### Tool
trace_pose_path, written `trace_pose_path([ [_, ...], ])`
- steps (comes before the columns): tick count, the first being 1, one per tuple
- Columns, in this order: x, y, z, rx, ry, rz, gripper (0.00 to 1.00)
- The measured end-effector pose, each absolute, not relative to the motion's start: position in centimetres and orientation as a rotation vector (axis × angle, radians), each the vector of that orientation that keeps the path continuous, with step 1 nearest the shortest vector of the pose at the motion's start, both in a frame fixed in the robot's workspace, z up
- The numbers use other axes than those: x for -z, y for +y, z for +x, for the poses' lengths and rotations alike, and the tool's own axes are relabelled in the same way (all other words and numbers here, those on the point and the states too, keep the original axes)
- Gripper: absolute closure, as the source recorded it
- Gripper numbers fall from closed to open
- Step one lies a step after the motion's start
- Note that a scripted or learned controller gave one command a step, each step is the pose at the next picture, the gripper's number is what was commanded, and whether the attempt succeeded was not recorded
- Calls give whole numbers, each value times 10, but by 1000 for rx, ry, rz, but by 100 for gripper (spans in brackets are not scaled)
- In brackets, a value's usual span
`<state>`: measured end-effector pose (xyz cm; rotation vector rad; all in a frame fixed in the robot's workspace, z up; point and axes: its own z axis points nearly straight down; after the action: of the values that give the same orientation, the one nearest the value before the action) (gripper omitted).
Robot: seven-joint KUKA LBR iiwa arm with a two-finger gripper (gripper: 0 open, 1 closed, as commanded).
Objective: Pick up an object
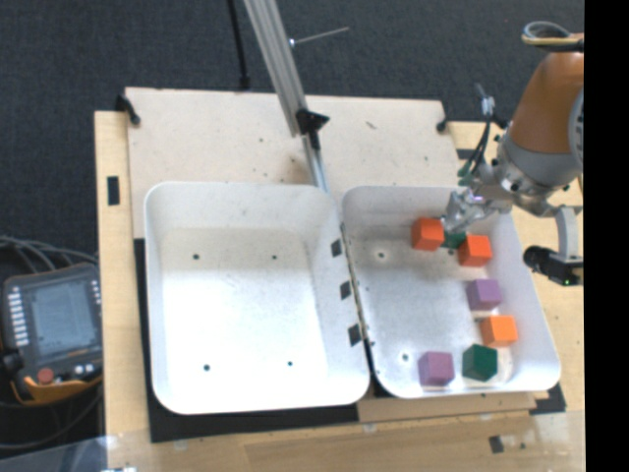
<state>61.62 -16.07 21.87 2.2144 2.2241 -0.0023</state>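
Over the right bin (393,377), camera view: arm comes in from the right, orange band above the wrist, gripper (455,236) down low near the bin's back right corner. Its tip sits in the gap between two orange-red blocks, the left orange block (427,234) and the right orange block (476,250). Both look just beside the tip, maybe touching; can't resolve contact from this angle. Neither block is visibly between the fingers, so no confirmed grasp. Can't tell how far open the tool is, the wrist body hides the tip.

Rest of the right bin, down its right side: lilac block (483,294), then a lighter orange block (500,329) just in front of it. Along the front edge: purple block (435,368) and green block (480,363), near each other but apart. All of them lie flat on the bin floor, well apart from the gripper.

Left bin (162,205) sits tight against the right one, rims touching along the middle, with small black clips on that shared edge.

Off the bins: slanted aluminium rail (278,57) runs from the top of the view down to the bench behind the bins. Teach pendant (54,323) with a grey screen sits off the bench's left side, cables beside it.
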Motion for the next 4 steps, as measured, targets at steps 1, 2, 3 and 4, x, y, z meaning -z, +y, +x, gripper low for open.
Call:
trace_pose_path([
  [1, -220, -118, 595, 1, 2226, 2217, 100],
  [2, -225, -76, 589, -3, 2229, 2215, 100],
  [3, -224, -15, 578, -2, 2231, 2214, 100],
  [4, -222, 31, 558, -1, 2230, 2215, 100],
])
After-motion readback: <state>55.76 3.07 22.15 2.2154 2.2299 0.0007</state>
